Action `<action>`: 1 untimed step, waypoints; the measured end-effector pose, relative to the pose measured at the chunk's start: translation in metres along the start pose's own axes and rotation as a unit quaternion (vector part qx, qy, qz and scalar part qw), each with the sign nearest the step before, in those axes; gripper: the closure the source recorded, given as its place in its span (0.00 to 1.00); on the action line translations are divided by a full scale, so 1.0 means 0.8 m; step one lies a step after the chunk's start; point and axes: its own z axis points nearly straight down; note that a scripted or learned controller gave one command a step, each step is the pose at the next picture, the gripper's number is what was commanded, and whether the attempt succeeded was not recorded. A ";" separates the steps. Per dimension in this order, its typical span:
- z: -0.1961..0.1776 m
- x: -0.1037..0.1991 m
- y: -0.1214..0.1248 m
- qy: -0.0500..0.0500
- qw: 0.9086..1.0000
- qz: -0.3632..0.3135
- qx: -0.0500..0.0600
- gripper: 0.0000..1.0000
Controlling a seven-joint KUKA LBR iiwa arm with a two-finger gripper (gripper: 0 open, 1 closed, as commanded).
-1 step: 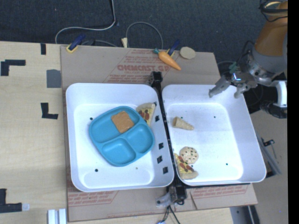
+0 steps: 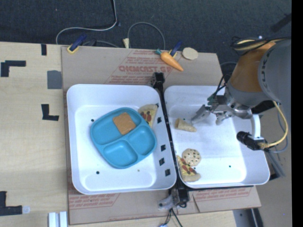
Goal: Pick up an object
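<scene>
In the right bin (image 2: 236, 174) a pale wedge of food (image 2: 185, 125) lies near the left wall. A chocolate-chip cookie (image 2: 191, 156) and a pizza slice (image 2: 187, 172) lie toward the front left corner. My gripper (image 2: 209, 117) hangs over the back middle of this bin, just right of and above the wedge. Its fingers are spread apart, with nothing between them. The left fingertip (image 2: 199, 115) is close to the wedge but apart from it.
The left bin (image 2: 80, 174) holds a blue divided tray (image 2: 124, 138) with a piece of toast (image 2: 125, 123) on it, and another pizza slice (image 2: 149, 113) by the divider. A toy carrot (image 2: 170, 60) and a round beige disc (image 2: 190, 54) lie on the cardboard behind the bins.
</scene>
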 end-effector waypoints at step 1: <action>0.056 0.057 -0.013 -0.004 1.000 -0.001 -0.008 0.00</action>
